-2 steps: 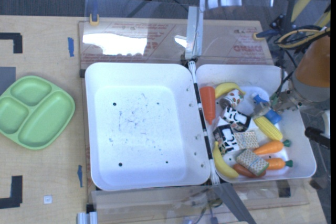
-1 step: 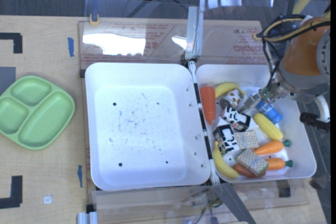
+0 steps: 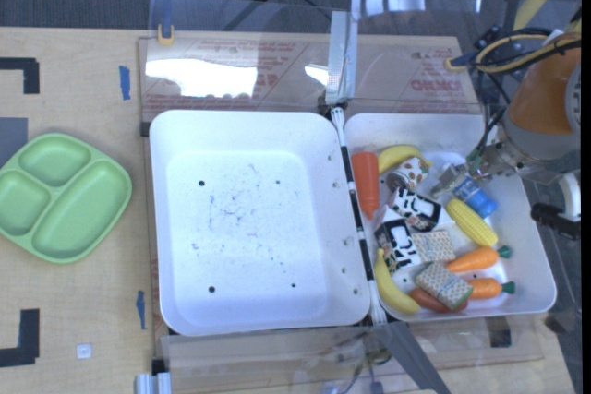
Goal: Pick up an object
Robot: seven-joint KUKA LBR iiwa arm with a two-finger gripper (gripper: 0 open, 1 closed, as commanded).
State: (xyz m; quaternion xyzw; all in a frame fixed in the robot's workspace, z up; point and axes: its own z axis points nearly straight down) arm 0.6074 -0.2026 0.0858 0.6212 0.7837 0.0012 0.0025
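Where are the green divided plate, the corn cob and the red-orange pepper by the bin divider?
Green divided plate (image 3: 61, 196): camera view, on its large compartment.
Corn cob (image 3: 471, 221): camera view, mid-cob.
Red-orange pepper (image 3: 366, 182): camera view, mid-body.

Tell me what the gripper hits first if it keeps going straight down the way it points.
Probably the black-and-white toy just beyond the gripper, though depth is hard to judge from this slanted view.

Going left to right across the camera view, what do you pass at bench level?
Green divided plate → left white bin → red-orange cylinder at the right white bin's left wall → black-and-white cow toy → corn cob → gripper and arm.
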